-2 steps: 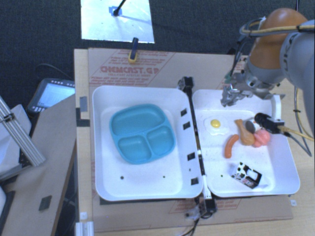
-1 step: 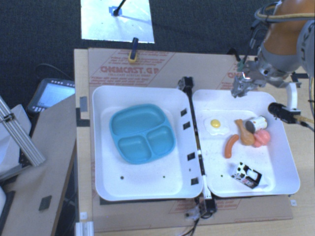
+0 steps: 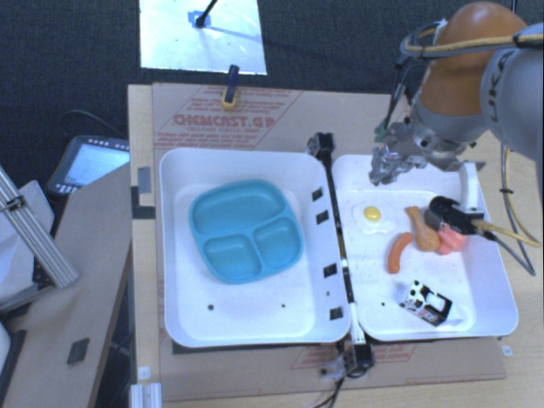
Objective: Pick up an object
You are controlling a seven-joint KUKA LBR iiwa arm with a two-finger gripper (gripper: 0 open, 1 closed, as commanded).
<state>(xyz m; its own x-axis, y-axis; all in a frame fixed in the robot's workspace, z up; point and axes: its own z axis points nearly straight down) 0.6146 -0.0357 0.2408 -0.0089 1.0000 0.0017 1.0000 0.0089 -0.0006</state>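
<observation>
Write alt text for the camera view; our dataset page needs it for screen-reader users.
A grey robot arm's gripper hangs above the right bin, which holds a toy fried egg, sausage, drumstick and other small items. The left bin holds a blue divided plate.

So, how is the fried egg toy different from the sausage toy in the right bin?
The fried egg is flat, white with a yellow yolk, and roughly round; the sausage is orange-red, long and narrow. The fried egg lies nearer the gripper, toward the bin's far side; the sausage lies nearer the middle, beside the drumstick. Both lie loose on the floor of the right bin, untouched by the gripper.
</observation>
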